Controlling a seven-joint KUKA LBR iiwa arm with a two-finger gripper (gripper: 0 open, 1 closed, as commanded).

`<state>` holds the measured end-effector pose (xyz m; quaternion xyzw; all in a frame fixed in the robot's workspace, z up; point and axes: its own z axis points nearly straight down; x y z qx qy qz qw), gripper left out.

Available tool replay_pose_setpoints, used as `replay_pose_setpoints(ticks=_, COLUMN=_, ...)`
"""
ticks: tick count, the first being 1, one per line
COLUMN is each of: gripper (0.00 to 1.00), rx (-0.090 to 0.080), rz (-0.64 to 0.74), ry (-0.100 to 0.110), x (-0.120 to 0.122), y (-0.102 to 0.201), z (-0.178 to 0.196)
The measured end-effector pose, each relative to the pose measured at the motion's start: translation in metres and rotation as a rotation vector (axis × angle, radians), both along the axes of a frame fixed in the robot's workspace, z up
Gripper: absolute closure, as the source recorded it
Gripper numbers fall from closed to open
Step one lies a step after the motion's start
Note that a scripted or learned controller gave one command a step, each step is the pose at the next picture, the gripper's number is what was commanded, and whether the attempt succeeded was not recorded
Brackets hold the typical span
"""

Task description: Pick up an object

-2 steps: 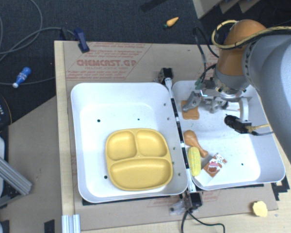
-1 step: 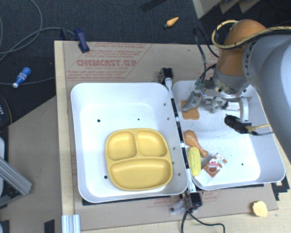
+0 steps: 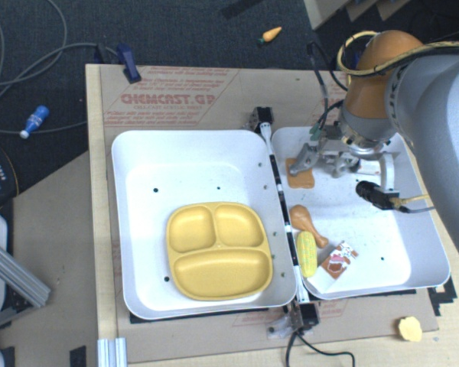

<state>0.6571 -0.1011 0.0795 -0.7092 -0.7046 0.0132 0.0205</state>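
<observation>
Arm low over right bin (image 3: 413, 270); hand (image 3: 304, 161) beside orange piece (image 3: 301, 177); grip state unclear.

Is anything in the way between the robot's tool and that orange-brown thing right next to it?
No, nothing visible. The tool hangs over the right bin directly beside the orange-brown piece. The chicken leg, corn and wrapper lie nearer the front.

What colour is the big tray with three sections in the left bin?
Yellow. The three-compartment plastic tray shows clearly in the camera view, lying in the left white bin.
</observation>
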Motion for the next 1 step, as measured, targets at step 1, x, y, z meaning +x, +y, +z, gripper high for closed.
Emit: replay_pose_setpoints(ticks=1, gripper=0.00, rx=-0.008, rz=-0.001, ry=-0.007, x=-0.0020, y=0.0025, z=0.0004)
